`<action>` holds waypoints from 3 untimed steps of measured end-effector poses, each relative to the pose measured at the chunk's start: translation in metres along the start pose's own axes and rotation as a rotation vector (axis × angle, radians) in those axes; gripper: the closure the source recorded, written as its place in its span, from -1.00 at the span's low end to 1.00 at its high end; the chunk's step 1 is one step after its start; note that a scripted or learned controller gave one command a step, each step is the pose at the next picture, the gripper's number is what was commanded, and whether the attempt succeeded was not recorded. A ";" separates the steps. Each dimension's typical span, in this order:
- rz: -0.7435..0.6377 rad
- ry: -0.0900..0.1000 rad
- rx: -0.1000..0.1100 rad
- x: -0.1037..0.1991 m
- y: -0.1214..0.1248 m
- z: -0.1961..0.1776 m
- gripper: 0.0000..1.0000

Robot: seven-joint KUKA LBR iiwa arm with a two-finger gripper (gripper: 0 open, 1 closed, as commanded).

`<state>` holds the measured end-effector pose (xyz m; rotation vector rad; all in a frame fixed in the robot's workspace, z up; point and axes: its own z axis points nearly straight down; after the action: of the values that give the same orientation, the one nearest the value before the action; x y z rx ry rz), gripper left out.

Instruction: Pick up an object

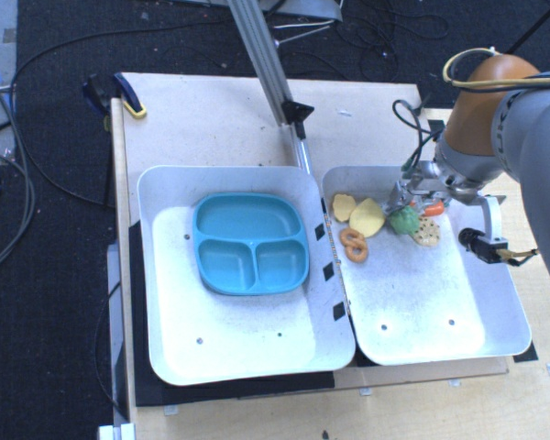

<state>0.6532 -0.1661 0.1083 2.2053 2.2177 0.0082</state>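
— Gripper [409, 200] position? 
— Low over the far part of the right bin [440, 328], just above the green toy [405, 220]; the arm [495, 126] comes in from the right. 
— Fingers? 
— Cannot tell; the wrist hides them. 
— What lies in that bin? 
— Green toy beside a speckled cookie [428, 235], an orange bit [432, 209] touching them; left of these, yellow pieces [359, 214] and a pretzel [354, 244]. 
— Left bin [165, 337]? 
— Blue divided plate [251, 244] lying flat.
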 end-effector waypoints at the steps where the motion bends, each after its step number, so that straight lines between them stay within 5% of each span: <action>1: 0.003 0.004 0.006 -0.001 0.000 -0.064 1.00; 3: 0.003 0.004 0.006 0.004 0.002 -0.163 1.00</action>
<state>0.6534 -0.1612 0.2710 2.2133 2.2197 0.0065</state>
